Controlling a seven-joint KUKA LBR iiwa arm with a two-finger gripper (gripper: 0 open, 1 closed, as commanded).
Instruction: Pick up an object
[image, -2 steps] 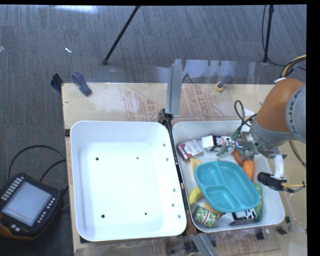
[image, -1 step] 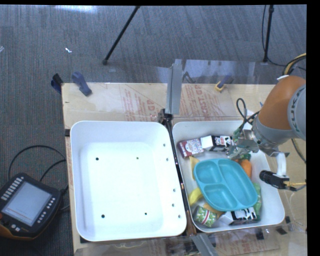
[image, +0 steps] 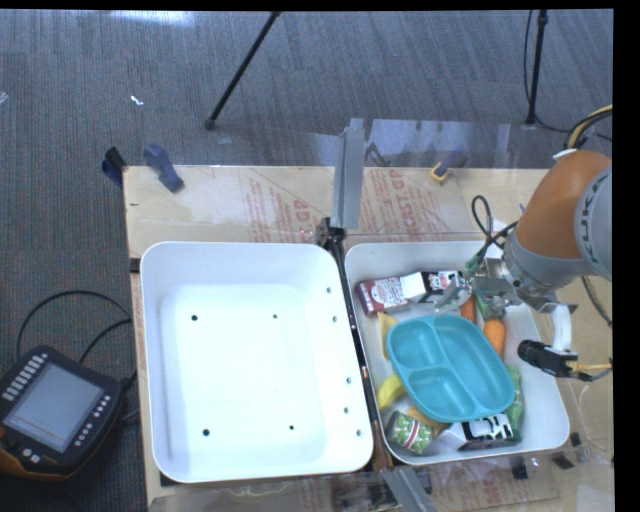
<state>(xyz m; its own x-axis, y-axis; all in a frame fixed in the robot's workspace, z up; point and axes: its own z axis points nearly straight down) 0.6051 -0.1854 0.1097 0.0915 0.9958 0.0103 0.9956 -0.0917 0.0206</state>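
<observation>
— What's the room like from where you stand?

— Grey carpet, tripod legs at the back, and a bench (image: 250, 205) topped with brown board. A teach pendant (image: 55, 408) lies on the floor off the bench's left front corner.

— And on the bench?

— Two white bins side by side. The left bin (image: 245, 360) has nothing to lift. The right bin (image: 555, 415) is crowded: a blue divided tray (image: 450, 368) sits across its middle, a dark red packet (image: 388, 294) lies near its back left corner, a carrot (image: 494, 335) just beside the tray's right rim, something yellow (image: 389, 390) and a green packet (image: 410, 430) near the front left corner.

— The arm?

— The arm (image: 560, 225) reaches in over the right bin's back right corner, with the gripper (image: 480, 288) low among the clutter behind the tray, near the carrot.

— Has it got anything?

— I can't tell; the wrist hides that end. Nothing looks lifted, so I'd judge the pick not yet done, with the grasp and the raise both left.
</observation>
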